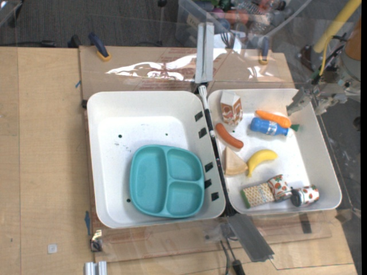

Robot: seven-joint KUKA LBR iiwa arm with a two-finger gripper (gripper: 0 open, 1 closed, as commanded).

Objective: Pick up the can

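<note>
I am in the approach step: my grey claw (298,103), its state I cannot tell, hangs over the right white bin (330,171), and next must descend onto the blue cylindrical can (267,128) lying beside the orange carrot (273,118).

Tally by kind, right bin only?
Toy foods: 4 (carrot, hot dog, banana, sandwich wedge)
Cans: 3 (blue can, two strawberry-print cans)
Cartons and boxes: 2 (small carton, snack box)
Total: 9
</note>
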